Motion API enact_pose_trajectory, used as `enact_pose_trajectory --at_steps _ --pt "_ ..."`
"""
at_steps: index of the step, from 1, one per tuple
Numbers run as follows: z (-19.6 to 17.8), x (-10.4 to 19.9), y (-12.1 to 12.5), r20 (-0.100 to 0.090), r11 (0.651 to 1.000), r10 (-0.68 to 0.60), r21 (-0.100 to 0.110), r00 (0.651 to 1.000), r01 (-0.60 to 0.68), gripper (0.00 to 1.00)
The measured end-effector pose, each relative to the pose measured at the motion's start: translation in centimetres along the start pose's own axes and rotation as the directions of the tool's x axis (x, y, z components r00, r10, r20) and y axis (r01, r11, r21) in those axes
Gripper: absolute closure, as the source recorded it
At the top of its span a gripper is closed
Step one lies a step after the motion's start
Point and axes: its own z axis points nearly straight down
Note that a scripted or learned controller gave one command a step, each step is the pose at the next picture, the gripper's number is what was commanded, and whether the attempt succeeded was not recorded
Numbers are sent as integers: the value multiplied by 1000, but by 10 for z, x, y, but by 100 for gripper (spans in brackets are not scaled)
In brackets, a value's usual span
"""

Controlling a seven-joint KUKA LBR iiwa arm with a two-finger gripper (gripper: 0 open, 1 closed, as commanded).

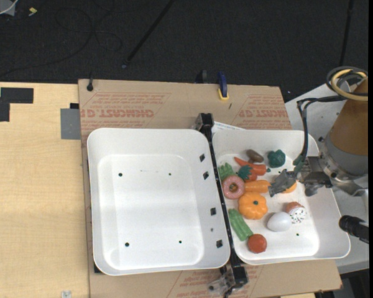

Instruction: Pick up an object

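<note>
Camera view: gripper (285,182), grip state unclear, crowded by pumpkin (253,206), donut (233,187), egg (278,221).

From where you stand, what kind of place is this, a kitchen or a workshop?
Probably a robotics lab or test bench, not a kitchen. Two white bins sit on cardboard, one holding toy food such as a small pumpkin, and a robot arm reaches in with its gripper.

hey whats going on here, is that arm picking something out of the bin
A grey arm reaches in from the right, its tool low over the right bin, among a pile of toy food. It sits by the orange pumpkin, pink donut and white egg. No object is visibly between its fingers, so nothing looks picked up yet.
</note>
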Motion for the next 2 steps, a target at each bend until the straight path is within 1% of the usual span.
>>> enact_pose_trajectory --at_steps 1,2 --pt "158 37 30 3 1000 -2 -3 1000 2 0" --pt "142 34 29 0 1000 8 2 1000 -8 100"
